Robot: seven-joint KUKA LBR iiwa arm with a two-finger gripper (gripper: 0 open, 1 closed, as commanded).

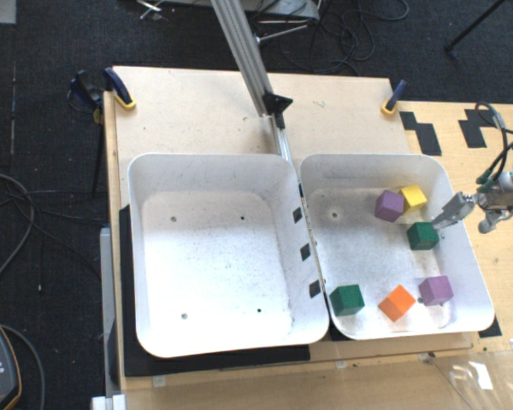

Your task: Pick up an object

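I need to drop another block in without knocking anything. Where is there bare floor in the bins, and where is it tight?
The left bin offers bare floor wall to wall. In the right bin, the patch by the divider, above the green cube, is free. It is crowded at the far right, where the purple cube, yellow cube and another green cube cluster beside the pincer.

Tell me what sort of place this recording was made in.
Probably a robotics lab: two white bins sit on a clamped wooden board, coloured blocks lie in the right bin, and loose cables run across dark carpet.
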